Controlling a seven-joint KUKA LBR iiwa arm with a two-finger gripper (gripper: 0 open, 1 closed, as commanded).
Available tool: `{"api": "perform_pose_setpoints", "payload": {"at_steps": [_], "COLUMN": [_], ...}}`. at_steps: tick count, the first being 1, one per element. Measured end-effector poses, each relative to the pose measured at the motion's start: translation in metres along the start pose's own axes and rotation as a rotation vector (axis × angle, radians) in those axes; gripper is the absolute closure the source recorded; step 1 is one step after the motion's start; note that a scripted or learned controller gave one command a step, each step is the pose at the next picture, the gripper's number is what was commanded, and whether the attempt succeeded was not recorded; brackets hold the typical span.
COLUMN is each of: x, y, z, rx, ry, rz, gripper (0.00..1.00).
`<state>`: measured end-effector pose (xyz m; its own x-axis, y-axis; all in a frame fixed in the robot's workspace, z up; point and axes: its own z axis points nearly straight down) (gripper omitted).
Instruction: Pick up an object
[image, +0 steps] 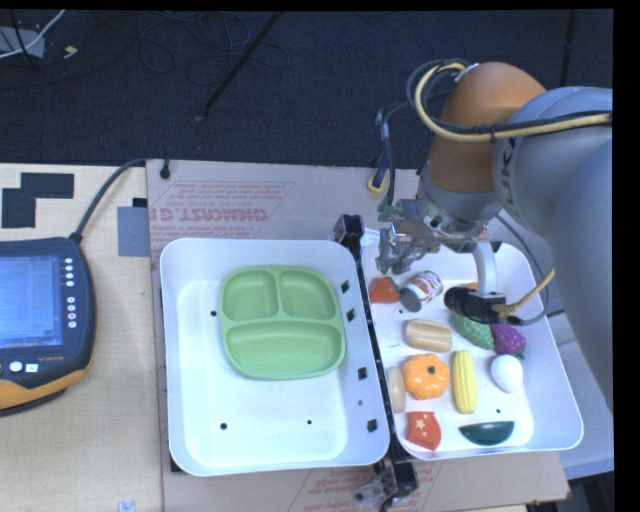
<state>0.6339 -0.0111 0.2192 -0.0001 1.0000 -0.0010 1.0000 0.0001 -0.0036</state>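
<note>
Dark floor lies behind the worktop (110, 420); two white bins sit side by side; the left bin (200, 420) carries a green divided plate (281, 322); the right bin (560, 420) holds toy foods; a red-and-white can (421, 290) lies tilted near its far-left corner, just below the gripper (400, 252); whether it grips cannot be told; a tomato (384, 291) is half hidden.

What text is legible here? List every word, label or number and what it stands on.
Nothing can be quoted reliably.
Red print on the cardboard sheet: upside down, too blurred to read.
Label on the small can: too small to read.
Screen of the handheld pendant: blurred.
</note>
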Motion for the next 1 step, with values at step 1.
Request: {"api": "perform_pose_setpoints", "payload": {"at_steps": [1], "x": [0.0003], "y": [-0.0112], "z": [0.0026], "rx": [0.003], "ry": [0.001], "rz": [0.003], "gripper": [1.0]}}
